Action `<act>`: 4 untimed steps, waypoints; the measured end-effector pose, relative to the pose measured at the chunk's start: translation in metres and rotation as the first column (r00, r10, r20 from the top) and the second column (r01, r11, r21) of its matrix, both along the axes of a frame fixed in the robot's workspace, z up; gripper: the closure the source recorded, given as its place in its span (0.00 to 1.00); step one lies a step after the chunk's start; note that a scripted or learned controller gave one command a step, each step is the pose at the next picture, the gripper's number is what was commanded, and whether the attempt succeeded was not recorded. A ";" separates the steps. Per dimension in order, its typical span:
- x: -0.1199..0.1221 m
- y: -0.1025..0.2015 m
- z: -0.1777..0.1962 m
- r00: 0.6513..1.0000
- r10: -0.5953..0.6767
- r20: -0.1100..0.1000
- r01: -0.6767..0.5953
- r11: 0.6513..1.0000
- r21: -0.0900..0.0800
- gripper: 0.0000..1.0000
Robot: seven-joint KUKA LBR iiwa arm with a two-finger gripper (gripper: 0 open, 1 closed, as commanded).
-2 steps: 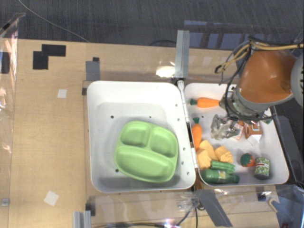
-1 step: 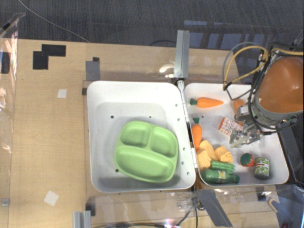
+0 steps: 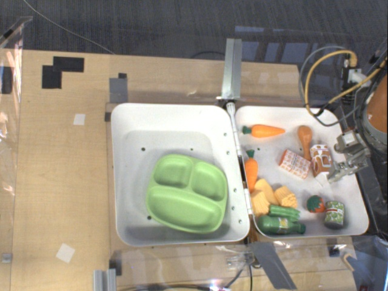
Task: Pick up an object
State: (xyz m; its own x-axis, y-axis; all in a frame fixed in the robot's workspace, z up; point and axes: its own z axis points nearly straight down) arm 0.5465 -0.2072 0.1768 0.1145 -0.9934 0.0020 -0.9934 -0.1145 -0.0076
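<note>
the pincer [image 3: 347, 167] hangs at the right bin's [image 3: 361, 223] right edge; whether it's open or closed, i cannot tell. aim squarely over the nearby brown carton [image 3: 322, 159], descending straight to avoid neighbours.

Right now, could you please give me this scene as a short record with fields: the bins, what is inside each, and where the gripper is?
left bin: green divided plate
right bin: two carrots, drumstick, corn, green bottle, small can, other toy food
gripper: above the right bin's right side, near a small brown-and-white packet
held object: none visible
</note>
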 end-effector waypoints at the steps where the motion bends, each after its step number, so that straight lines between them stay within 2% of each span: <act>1: -0.006 0.008 -0.006 0.898 0.440 -0.003 -0.440 0.898 0.001 1.00; 2: -0.048 0.021 -0.049 0.764 0.645 -0.006 -0.645 0.764 0.003 1.00; 3: 0.002 0.052 0.087 0.840 0.543 0.003 -0.543 0.840 -0.008 1.00; 4: -0.038 0.017 -0.013 0.663 0.748 -0.007 -0.748 0.663 0.004 1.00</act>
